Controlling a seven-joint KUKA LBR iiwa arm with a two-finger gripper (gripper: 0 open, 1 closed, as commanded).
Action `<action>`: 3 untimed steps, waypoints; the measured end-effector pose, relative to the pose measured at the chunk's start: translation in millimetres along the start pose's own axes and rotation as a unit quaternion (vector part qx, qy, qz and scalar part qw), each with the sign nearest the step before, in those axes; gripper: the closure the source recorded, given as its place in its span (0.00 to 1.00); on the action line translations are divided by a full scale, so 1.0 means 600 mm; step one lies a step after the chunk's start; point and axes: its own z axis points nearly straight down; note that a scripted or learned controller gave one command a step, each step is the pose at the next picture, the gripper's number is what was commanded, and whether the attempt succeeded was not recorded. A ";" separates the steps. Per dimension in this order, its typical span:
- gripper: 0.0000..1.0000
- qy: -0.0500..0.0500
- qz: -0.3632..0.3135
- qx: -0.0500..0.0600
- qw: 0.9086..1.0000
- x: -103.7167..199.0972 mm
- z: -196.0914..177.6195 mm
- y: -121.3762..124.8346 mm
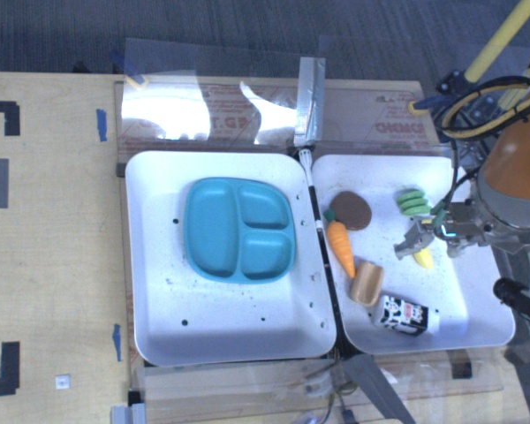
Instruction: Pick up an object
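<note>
Camera view | gripper (412,247) grip unclear | over small yellow object (422,258) | right bin (477,321)

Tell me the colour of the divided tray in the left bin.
The divided tray is light blue, seen clearly in the camera view.

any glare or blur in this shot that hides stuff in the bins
Camera view: strong glare whitens the clear panel behind the bins, not their contents. The blue tray, carrot and brown disc read sharp. The gripper casts a soft shadow; the yellow item under it is partly hidden.
</note>
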 end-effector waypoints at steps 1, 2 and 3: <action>0.00 0.000 0.114 0.000 0.994 -0.070 0.116 0.076; 0.00 -0.001 0.079 -0.004 0.997 -0.111 0.202 0.130; 1.00 -0.002 0.079 -0.007 0.997 -0.113 0.182 0.132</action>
